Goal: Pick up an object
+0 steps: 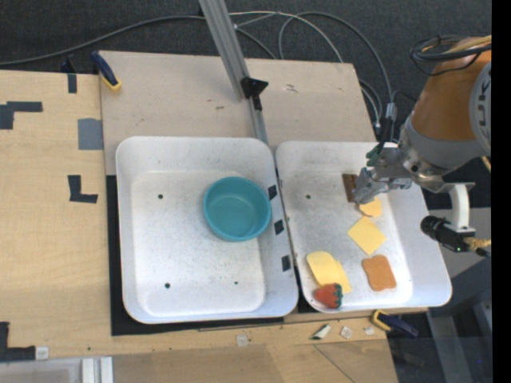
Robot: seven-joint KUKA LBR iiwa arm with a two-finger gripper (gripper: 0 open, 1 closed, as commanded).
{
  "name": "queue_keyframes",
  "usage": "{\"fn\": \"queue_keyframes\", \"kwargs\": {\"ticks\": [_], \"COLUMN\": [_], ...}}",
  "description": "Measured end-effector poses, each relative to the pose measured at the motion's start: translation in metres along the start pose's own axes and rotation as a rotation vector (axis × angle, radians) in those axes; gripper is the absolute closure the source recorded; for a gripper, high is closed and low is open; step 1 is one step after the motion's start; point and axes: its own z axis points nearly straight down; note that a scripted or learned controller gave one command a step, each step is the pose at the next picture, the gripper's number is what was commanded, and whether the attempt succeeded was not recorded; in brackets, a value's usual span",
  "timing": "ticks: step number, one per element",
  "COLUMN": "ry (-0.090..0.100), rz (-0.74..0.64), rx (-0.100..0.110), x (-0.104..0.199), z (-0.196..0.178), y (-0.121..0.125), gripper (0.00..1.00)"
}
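Overhead slanted view of a wooden tabletop (48, 238) carrying two shallow white bins side by side. Left bin (144, 286) holds a teal bowl (236, 207), upright, sitting a little right of the bin's middle. Right bin (315, 178) holds several small flat pieces. Near its far side, a small brown piece (350, 185) lies just left of the gripper (369, 190). A pale orange piece (370, 208) lies directly under the gripper's tip, partly covered by it. Just nearer the camera sits a yellow square slice (366, 235), tilted like a diamond. Below that, an orange-brown rectangular piece (379, 274) lies close to the bin's near right corner. To its left is a longer pale yellow piece (326, 267), and touching that piece's near end is a small red item with a green spot (327, 296).

Grey arm (447, 110) with an orange band comes in from the right and reaches down over the far part of the right bin. Its jaws point down at the pale orange piece; whether they are open, closed or gripping anything cannot be told from this angle.

A grey metal pole (227, 42) slants across the tabletop behind the bins, and black cables (335, 26) loop over the dark floor beyond.
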Motion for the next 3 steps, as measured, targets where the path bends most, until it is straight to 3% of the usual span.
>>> {"fn": "queue_keyframes", "kwargs": {"ticks": [1,3], "ry": [0.0,0.001], "rz": [0.0,-0.001], "rx": [0.001,0.0], "x": [0.05,0.162], "z": [0.013,-0.001], "y": [0.007,0.024], "gripper": [1.0,1.0]}}
